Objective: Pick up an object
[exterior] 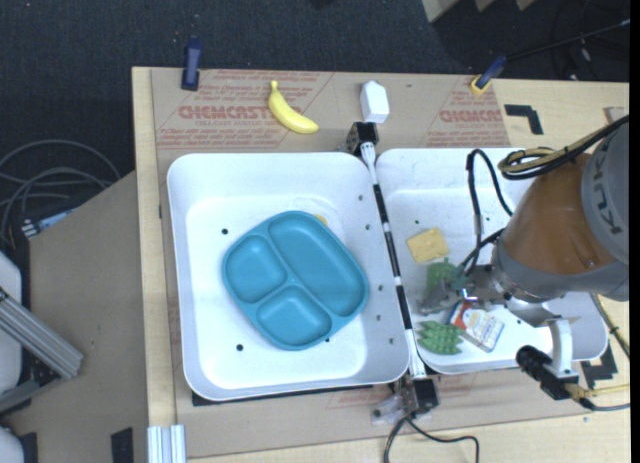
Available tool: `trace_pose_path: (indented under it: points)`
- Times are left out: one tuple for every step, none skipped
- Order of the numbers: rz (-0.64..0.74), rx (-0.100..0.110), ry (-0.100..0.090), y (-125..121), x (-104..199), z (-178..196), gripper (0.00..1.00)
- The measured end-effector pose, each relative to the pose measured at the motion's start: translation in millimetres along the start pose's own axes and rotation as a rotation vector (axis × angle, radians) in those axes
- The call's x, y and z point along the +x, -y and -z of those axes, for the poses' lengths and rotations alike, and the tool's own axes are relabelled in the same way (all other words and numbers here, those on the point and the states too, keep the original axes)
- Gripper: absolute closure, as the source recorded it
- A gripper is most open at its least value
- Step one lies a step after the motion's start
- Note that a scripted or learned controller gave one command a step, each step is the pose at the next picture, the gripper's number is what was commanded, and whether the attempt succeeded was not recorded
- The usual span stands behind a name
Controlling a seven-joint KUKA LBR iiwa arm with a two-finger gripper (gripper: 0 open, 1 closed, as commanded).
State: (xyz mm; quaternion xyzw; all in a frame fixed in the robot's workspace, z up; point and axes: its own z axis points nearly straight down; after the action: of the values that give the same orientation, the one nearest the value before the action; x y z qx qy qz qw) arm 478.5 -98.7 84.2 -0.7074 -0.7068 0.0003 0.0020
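Gripper of the grey and orange arm is low inside the right bin, but the wrist covers it from above, so I cannot tell if it is released or clenched, and I see no object held. Nothing is lifted yet, I judge; the pick is at the closing moment. Near the gripper lie the possible objects: a dark green leafy toy touching it, a lighter green toy just below, a small red and white packet beside that, and a yellow sponge square a little above. To do this step well, the arm should settle on one object only, because they lie crowded together, and it should rise straight so the neighbours are not dragged. The green pieces look like soft or thin plastic with uneven edges, not easy to hold; the sponge looks porous and squeezable; the packet is flat and glossy. Left of the gripper, across the black divider, the left bin holds a smooth blue plate with three compartments. Far above the gripper, on the cardboard, lies a yellow banana.
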Motion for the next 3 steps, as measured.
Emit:
trace_pose_path:
  points:
    - [-0.001,-0.002,0.001,0,0,10,1.00]
    - [-0.001,-0.001,0.001,0,0,10,0.00]
    - [0.002,-0.004,0.002,-94,-11,1,0.00]
